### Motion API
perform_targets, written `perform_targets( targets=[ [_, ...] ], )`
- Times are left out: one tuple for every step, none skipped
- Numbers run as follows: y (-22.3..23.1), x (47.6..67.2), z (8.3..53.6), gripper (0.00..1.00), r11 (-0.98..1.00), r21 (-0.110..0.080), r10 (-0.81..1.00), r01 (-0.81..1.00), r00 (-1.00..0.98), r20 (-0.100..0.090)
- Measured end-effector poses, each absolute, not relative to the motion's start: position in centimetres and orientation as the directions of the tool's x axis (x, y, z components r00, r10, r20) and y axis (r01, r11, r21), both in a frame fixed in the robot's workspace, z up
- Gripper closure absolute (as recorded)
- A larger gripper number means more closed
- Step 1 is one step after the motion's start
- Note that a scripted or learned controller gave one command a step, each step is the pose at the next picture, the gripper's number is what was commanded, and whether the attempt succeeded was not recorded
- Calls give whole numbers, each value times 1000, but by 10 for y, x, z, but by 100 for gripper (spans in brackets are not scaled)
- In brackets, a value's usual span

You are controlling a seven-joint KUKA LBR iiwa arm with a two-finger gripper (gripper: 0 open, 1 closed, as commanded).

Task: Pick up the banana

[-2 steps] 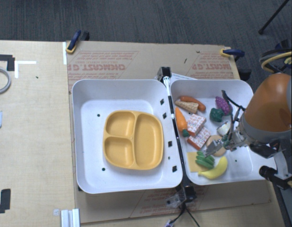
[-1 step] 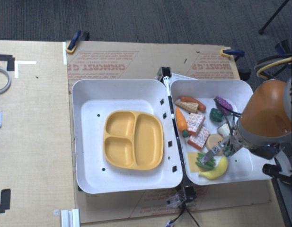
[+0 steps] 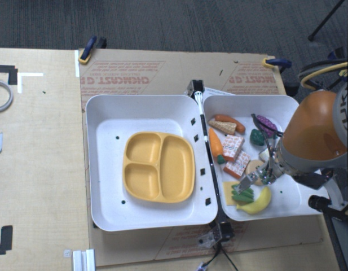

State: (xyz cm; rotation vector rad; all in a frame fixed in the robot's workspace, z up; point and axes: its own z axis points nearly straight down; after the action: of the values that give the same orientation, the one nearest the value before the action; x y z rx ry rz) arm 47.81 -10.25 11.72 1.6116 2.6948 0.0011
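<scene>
Far out to the left of your pincer (image 3: 254,179), the pale wooden surface (image 3: 38,168) carries a grey ring at its edge (image 3: 1,96) and some black tape marks. Nearer in, a sheet of brown printed cardboard (image 3: 128,75) lies under both bins, pinned at its back corners by a blue-and-yellow clamp (image 3: 88,49) on the left and another (image 3: 277,63) on the right.

Well to the left of the pincer sits the shallow white left bin (image 3: 100,151), and in it a yellow plastic plate with three compartments (image 3: 160,167).

The shallow white right bin (image 3: 292,199) holds everything else. Just left of the pincer lie an orange carrot (image 3: 215,144), a tan bread piece with a reddish sausage behind it (image 3: 224,125), and two red-and-white wafer blocks (image 3: 234,154). A green leafy piece (image 3: 243,195) lies right under the tips, on a flat yellow slice (image 3: 229,192).

The pincer itself points down and to the left from the grey wrist; its two slim fingers look slightly spread, with nothing clearly between them, though you can't be sure at this size.

The yellow curved banana (image 3: 258,202) lies just below and right of the tips, near the bin's front wall, touching the green leafy piece. Behind the pincer sit a dark green lump (image 3: 257,136) and a purple piece (image 3: 265,123). The arm's orange band (image 3: 316,130) bulks at the right.
</scene>
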Motion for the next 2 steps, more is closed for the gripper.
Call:
perform_targets(
  targets=[
    [-104,479,94,0,762,2,647,647,-762,-5],
    [-96,479,93,0,849,1,529,529,-849,-2]
  ],
)
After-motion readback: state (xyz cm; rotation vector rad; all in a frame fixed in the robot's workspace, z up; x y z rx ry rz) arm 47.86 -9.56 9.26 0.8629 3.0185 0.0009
